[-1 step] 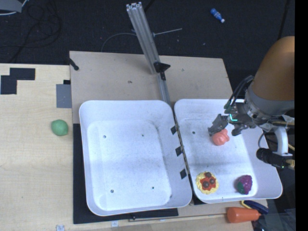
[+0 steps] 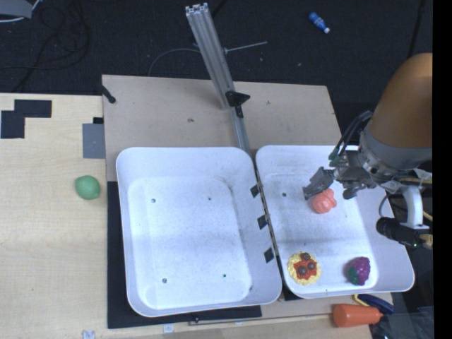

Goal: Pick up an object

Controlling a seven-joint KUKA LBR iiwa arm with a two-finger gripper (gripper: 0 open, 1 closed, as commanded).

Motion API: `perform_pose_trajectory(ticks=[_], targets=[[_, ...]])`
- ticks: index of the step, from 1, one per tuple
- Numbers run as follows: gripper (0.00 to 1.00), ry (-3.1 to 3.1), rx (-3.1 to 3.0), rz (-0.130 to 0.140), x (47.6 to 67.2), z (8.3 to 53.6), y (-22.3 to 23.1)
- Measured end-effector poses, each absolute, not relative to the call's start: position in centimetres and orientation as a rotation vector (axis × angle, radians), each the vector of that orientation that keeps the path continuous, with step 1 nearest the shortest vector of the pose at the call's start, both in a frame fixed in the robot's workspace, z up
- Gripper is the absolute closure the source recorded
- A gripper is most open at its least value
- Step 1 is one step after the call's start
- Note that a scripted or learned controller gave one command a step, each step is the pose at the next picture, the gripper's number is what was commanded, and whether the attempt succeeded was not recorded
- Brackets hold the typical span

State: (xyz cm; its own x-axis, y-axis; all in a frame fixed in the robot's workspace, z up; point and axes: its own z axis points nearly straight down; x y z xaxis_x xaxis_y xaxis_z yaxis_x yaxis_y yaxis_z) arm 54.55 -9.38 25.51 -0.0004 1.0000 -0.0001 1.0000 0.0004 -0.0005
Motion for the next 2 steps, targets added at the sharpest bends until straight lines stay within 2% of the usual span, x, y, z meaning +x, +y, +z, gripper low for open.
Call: perform_pose_trajectory(ticks=[2], targets=[[0.0,-2.219,-2.218,0.005,55.7,14.5,-9.3]])
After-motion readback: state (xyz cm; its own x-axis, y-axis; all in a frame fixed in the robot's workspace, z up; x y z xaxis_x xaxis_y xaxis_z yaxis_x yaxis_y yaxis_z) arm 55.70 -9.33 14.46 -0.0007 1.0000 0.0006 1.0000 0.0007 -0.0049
